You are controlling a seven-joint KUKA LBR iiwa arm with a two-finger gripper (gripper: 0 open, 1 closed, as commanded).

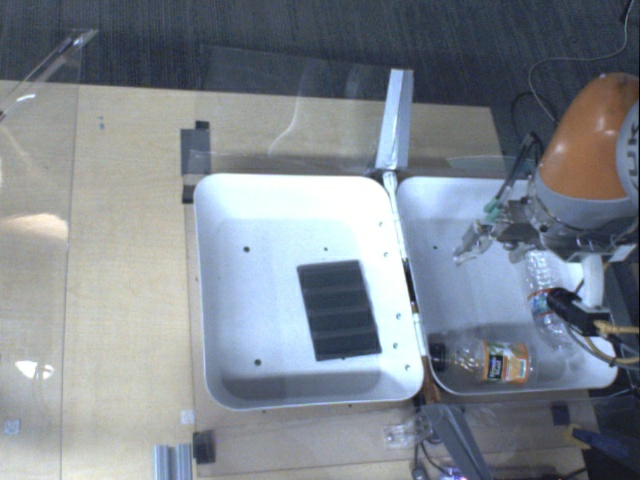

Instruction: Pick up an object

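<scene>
Lying on its side along the near wall of the right bin [440, 218], the small bottle with the orange label [487, 360] probably rolled there. A clear plastic bottle [543, 290] sits by the right wall. The gripper [478, 241] hovers farther back, fingers apart, holding nothing. A dark ridged pad [339, 309] lies in the left bin [230, 268] on the pale wooden bench [110, 268].

Pale wooden tabletop [120, 268] fills most of the view, light grain, bright glare patches at far left. Dark grey ribbed carpet floor [300, 13] along the top edge. Clear acrylic panel [40, 168] lies over the left side. Upright grey metal post [395, 118] at back centre. Small black brackets [197, 143] at corners.
</scene>
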